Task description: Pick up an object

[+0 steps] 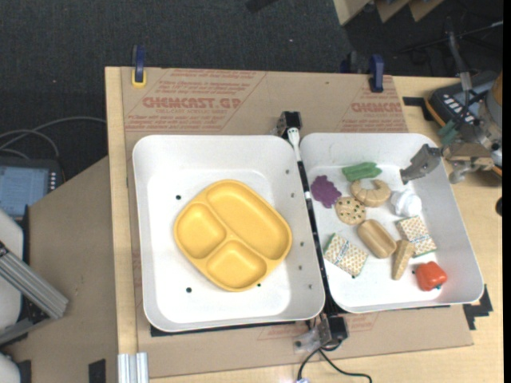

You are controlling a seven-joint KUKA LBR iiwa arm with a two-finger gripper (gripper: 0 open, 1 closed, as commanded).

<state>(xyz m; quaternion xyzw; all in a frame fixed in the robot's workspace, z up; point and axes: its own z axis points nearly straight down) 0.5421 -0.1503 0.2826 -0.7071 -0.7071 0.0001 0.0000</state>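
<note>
The right bin (463, 238) holds several toy food pieces. Among them are a green piece (361, 170), a purple piece (324, 190), a round cookie (349, 210), a tan ring-shaped pastry (372, 191) and a white piece (406, 203). Nearer the front lie a tan loaf (375, 238), two patterned square crackers (346, 254) (417, 234), a tan stick (402, 259) and a red piece (431, 275). My gripper (418, 164) hangs over the bin's far right corner, just above and right of the white piece, with nothing seen in it.
The left bin (152, 214) carries a yellow divided plate (231, 234). A black divider strip (303, 198) runs between the bins. Clamps (139, 64) (375, 70) sit at the board's back edge. Grey arm hardware (471, 146) fills the right side.
</note>
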